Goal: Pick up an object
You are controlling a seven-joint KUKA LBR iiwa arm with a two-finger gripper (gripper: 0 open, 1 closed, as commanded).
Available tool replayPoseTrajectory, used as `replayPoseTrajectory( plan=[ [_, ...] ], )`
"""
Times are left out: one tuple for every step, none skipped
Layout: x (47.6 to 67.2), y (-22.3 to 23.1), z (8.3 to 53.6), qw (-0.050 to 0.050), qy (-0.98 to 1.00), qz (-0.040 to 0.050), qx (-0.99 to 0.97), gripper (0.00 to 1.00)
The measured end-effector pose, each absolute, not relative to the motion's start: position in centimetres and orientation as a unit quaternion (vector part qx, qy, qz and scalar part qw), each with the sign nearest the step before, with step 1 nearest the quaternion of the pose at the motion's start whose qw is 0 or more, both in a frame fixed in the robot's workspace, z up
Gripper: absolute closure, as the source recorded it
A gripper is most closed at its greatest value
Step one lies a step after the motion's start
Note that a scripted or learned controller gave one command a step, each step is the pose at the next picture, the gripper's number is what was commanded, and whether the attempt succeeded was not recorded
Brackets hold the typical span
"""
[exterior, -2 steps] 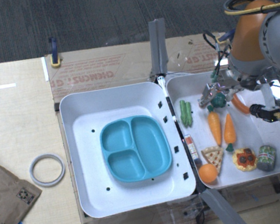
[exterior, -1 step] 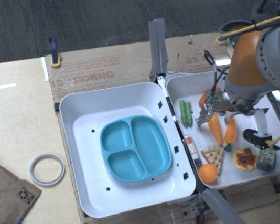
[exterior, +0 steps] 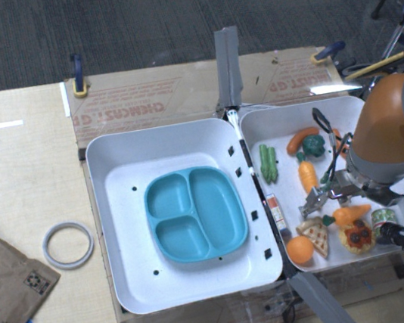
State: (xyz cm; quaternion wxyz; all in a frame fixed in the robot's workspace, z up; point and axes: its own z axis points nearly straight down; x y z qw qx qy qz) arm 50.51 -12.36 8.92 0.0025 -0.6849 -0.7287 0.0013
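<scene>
The right bin (exterior: pixel 276 123) holds several toy foods: green bean pods (exterior: pixel 267 163), a carrot (exterior: pixel 308 176), an orange sausage (exterior: pixel 302 138) beside a dark green broccoli (exterior: pixel 313 147), an orange fruit (exterior: pixel 300 249), a waffle wedge (exterior: pixel 316 236), a pizza-like piece (exterior: pixel 358 235), an orange chunk (exterior: pixel 351 212) and a small tin (exterior: pixel 384 216). My gripper (exterior: pixel 318 201) hangs low in this bin, just below the carrot and just above the waffle wedge. I see nothing held in it. The arm's orange band (exterior: pixel 388 126) covers the bin's right side.
The left bin (exterior: pixel 118 209) carries a teal divided plate (exterior: pixel 195 213). A thin labelled stick (exterior: pixel 275 211) lies by the divider between the bins. On the bench to the left sit a tape ring (exterior: pixel 68 243) and a brown cardboard box (exterior: pixel 4 282).
</scene>
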Motion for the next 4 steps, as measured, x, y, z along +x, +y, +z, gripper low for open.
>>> replayPoseTrajectory(
  plan=[
    [48.4,-12.0,13.9,0.001,-0.767,0.0007,-0.642,0.0],
    [54.3,-13.2,8.9,0.001,-0.736,0.001,-0.677,0.0],
    [54.2,-13.4,9.6,0.002,-0.735,0.002,-0.678,1.0],
    [61.3,-8.1,18.9,0.001,-0.7,0.0021,-0.714,1.0]
  ],
)
